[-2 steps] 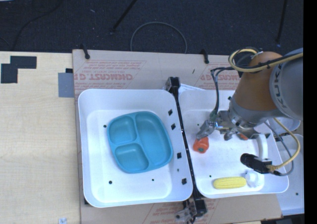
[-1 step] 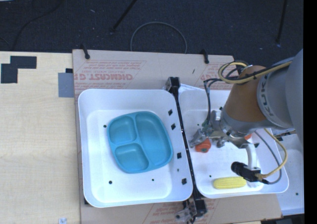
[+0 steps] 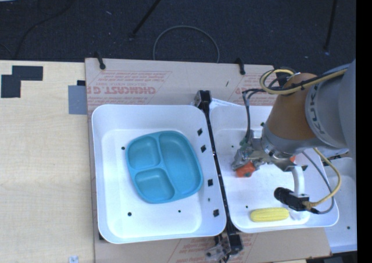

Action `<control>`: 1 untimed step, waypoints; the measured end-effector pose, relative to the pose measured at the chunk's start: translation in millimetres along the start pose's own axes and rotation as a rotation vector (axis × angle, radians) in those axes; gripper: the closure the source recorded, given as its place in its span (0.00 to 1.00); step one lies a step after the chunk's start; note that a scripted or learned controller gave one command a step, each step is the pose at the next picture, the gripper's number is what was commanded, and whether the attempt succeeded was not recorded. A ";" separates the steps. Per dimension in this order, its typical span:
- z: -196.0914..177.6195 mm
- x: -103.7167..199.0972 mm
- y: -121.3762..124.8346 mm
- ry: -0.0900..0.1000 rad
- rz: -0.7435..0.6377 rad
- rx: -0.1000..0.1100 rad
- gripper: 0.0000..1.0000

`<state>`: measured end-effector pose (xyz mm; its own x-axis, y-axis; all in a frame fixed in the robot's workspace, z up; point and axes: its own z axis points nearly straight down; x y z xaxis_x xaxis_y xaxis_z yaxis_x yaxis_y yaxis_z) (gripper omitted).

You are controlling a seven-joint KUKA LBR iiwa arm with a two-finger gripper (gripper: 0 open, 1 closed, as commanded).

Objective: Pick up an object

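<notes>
My gripper (image 3: 244, 162) is low in the right bin (image 3: 232, 134), near its middle left. An orange-red object (image 3: 246, 169) sits right at the fingertips, partly covered by the gripper; whether it is between the fingers is not clear. A yellow corn cob (image 3: 269, 214) lies near the front edge of the right bin, well apart from the gripper.
A blue divided plate (image 3: 164, 166) lies in the left bin (image 3: 110, 139). A black divider (image 3: 210, 163) with clips separates the two bins. The grey arm with its orange band (image 3: 290, 116) covers the back right of the right bin.
</notes>
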<state>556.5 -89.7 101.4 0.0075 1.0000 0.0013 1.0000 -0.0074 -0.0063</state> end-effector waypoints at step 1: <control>-50.9 1.9 -10.0 -0.001 -0.001 -0.006 1.00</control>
<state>546.8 -87.8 152.4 0.0065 1.0000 0.0004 1.0000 -0.0065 -0.0002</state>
